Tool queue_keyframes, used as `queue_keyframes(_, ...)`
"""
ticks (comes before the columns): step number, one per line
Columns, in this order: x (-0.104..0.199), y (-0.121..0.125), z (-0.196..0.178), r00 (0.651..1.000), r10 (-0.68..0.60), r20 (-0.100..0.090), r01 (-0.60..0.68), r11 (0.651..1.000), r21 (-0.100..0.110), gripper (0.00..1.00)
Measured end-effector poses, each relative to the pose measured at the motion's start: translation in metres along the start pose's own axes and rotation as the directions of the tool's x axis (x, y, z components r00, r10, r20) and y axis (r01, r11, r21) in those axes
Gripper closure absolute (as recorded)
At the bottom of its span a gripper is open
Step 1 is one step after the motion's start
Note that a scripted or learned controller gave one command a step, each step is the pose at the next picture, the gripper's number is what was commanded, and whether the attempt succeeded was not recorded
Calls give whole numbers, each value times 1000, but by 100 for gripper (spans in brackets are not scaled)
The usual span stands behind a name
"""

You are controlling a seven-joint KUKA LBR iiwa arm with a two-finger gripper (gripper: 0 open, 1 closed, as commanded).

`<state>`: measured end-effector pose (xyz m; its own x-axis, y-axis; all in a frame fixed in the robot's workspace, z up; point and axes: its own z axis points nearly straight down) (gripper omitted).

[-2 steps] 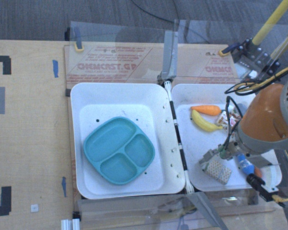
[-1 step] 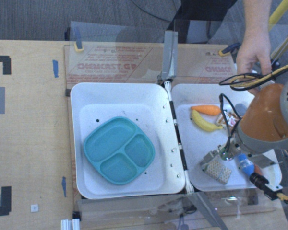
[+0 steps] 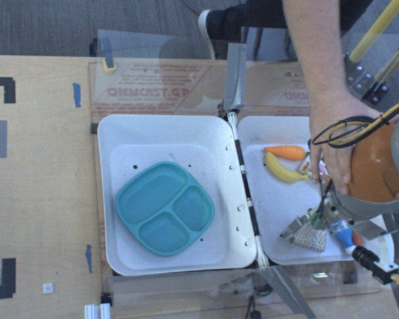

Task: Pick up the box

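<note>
- The gripper (image 3: 310, 221) is low in the right bin (image 3: 276, 205), near that bin's front edge, at the end of the grey arm (image 3: 367, 206) with its orange band
- Whether the gripper is spread or pressed together cannot be told; cables and the wrist crowd the spot, and nothing is plainly pinched
- The box (image 3: 310, 238), small, pale and speckled, lies on the bin floor just below the gripper's tip and seems to touch it
- The box's long axis runs roughly across the bin, left to right, dipping a little toward the front on the right; its left end narrows to a point toward the divider between the bins
- A small blue object (image 3: 340, 234) sits just right of the gripper and the box
- A banana (image 3: 284, 170) lies behind and slightly left of the gripper, with a carrot (image 3: 286, 153) just beyond it
- A person's hand (image 3: 334, 161) reaches down into the right bin from the far side, behind the gripper and close beside the banana and carrot
- Well to the gripper's left, in the left bin (image 3: 120, 135), lies a teal divided plate (image 3: 165, 208), turned at an angle to the bin walls
</note>
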<state>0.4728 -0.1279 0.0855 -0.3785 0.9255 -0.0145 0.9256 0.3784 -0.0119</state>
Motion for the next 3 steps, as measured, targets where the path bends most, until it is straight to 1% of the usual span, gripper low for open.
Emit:
queue_keyframes(1,7,14,-11,1000,-18,-5,18,1000,-22,100)
queue_keyframes(2,7,14,-11,1000,-18,-5,18,1000,-22,0)
queue_keyframes(3,-17,4,-2,998,-56,-13,56,998,-22,0)
